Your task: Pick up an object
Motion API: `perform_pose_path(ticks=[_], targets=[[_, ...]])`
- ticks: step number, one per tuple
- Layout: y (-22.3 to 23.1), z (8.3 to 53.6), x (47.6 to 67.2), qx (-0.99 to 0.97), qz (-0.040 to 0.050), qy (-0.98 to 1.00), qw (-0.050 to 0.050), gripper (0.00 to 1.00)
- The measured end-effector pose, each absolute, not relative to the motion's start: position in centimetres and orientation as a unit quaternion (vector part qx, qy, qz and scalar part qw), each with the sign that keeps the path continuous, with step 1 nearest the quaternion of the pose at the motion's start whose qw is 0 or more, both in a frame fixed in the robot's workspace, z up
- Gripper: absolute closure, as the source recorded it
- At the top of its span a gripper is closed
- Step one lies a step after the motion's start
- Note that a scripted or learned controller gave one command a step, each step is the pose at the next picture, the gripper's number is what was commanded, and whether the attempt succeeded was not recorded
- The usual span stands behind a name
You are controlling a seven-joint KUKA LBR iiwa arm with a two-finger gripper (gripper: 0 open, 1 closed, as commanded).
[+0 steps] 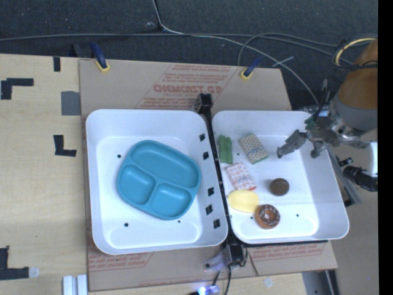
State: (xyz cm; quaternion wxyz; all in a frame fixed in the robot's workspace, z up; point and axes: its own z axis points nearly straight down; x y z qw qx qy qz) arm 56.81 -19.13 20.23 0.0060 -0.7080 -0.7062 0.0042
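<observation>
The pincer (302, 144) hangs over the upper right part of the right bin (325, 189), at the end of the grey arm (359, 97) that comes in from the right. Its two dark fingers (288, 146) stand apart, spread wide, with nothing between them; one points left toward the middle of the bin and the other hangs lower and nearer the arm. Just left of the pincer lies a small patterned pouch (253, 148), tilted, and beyond that a green piece (225, 149) against the bin's left wall. Below and left of the pincer sits a brown round object (279, 187), apart from the fingers. Further down in the same direction are a pink-and-white packet (240, 177), a yellow lump (244, 201) and a chocolate doughnut (268, 216), the doughnut touching or nearly touching the yellow lump. Far to the left of the pincer, across the divide, the left bin (104, 165) holds a blue divided plate (159, 179). Both bins rest on a cardboard sheet (184, 85) on the bench.
</observation>
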Motion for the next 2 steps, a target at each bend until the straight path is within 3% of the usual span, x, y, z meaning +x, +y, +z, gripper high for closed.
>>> perform_pose_path(ticks=[1, 2], targets=[[-19.1, 21.0, 57.1, -0.707, 0.0006, -0.707, 0.000, 0.00], [-18.1, 16.0, 57.1, -0.707, 0.0018, -0.707, 0.002, 0.00]])
